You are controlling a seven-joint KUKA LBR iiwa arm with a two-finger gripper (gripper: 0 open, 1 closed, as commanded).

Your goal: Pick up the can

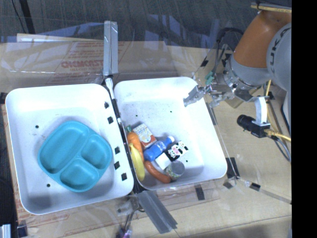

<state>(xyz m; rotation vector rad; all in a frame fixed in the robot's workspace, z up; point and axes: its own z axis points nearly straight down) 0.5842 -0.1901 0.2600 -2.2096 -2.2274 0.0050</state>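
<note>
Approach step: gripper (194, 96) hangs over the right white bin's (148, 90) far corner, fingers apparently empty; their spread I cannot tell. Small silvery metal can (175, 170) sits well apart, near the front wall. Next: travel toward it, descend.

My arm (277, 38) is grey with a broad orange band. Thin cables trail about my metallic end effector (194, 97), perhaps silver.
</note>
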